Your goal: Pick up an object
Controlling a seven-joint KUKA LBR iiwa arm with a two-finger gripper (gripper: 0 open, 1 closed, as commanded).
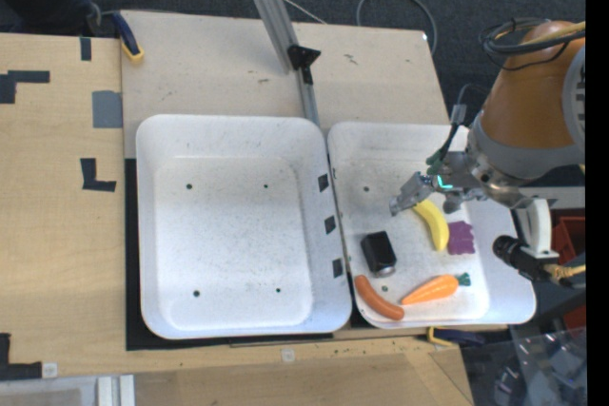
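Gripper [428, 195] spread open over the right bin [381, 147], just above the banana [434, 225]

Right bin [381, 143]: end effector [425, 192] over it, just above banana [434, 223] | purple piece [461, 238] beside banana | black block [379, 252] near middle | carrot [433, 289], sausage [378, 298] at front edge | left bin [228, 223] alongside

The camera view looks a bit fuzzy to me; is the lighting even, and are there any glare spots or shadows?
In the camera view the light is soft and even: the left bin shows no harsh glare, and the black block and carrot cast only faint shadows. The whole picture is slightly grainy, and the claw looks soft-edged.
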